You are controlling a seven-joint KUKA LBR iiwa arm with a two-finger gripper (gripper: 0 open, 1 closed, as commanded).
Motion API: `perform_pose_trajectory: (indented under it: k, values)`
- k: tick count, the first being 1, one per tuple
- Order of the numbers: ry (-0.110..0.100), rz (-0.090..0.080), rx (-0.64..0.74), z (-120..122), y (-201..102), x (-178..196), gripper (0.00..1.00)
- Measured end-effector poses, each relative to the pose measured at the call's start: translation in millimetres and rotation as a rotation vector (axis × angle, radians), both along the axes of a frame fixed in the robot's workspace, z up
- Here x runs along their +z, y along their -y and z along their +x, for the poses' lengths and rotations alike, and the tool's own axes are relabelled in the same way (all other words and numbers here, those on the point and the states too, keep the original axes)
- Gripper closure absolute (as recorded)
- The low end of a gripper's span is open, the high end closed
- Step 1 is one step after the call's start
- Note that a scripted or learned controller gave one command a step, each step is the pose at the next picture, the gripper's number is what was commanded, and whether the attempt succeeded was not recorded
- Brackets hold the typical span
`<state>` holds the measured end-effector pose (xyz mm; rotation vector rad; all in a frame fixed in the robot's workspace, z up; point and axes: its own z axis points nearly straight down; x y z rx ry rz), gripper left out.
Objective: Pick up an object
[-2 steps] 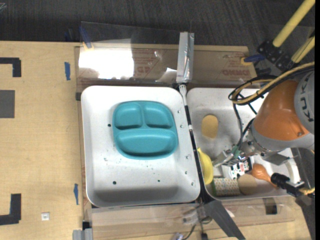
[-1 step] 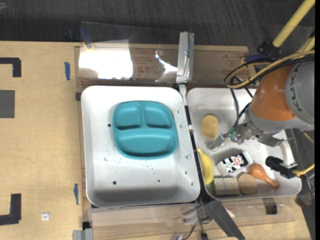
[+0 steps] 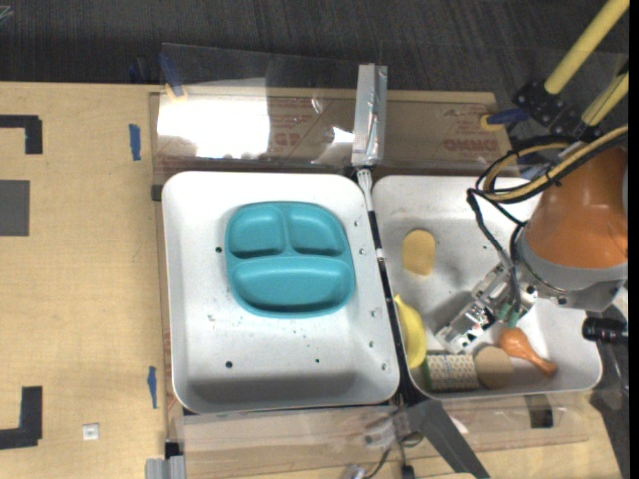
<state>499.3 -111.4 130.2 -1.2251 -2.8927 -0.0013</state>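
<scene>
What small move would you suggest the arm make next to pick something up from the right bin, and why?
Probably a short descent straight down. The gripper sits low in the right bin, just above the cluster at its near wall: a yellow piece, a tan block and an orange carrot-shaped toy. Nothing is visible between its fingers.

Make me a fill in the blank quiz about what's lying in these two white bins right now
1. The teal plastic divided tray lies in the ____ white bin.
2. That tray has ____ compartments.
3. The pale yellow oval piece lies in the ____ white bin.
4. The claw hangs over the right bin, near an ____ carrot-shaped toy.

Missing words: left; three; right; orange
</scene>
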Motion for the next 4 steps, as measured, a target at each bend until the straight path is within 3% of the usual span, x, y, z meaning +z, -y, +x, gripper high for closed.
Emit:
perform_pose_trajectory:
  k: [1, 2, 3, 4]
  values:
    - [0.015, 0.004, -0.146, -13, 7, -39, 0.0]
    - [0.022, 0.005, -0.145, -11, 6, -29, 1.0]
    - [0.011, -0.001, 0.003, 18, -47, 121, 1.0]
    - [0.007, -0.003, 0.215, 7, -16, 185, 1.0]
